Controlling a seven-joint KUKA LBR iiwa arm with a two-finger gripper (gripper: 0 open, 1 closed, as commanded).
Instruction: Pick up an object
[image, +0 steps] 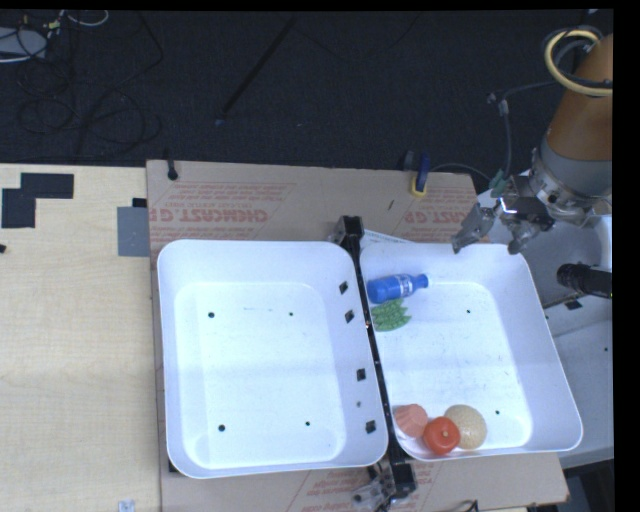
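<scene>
The right bin (520, 330) holds a blue bottle (395, 287) lying on its side near the far left corner, with a small green object (390, 317) just below it. At the bin's near left corner sit a pink piece (409, 417), a red round object (441, 435) and a pale tan ball (466, 424), all close together. My gripper (494, 232) hangs above the far right edge of the right bin, well away from every object. Its fingers (470, 233) are spread apart with nothing between them.
The left bin (200, 300) sits beside the right one, divided from it by a black clamp strip (362, 330). Both rest on a cardboard sheet (250, 195). A yellow and blue clip (421, 175) stands at the cardboard's far edge. Cables lie on the dark floor behind.
</scene>
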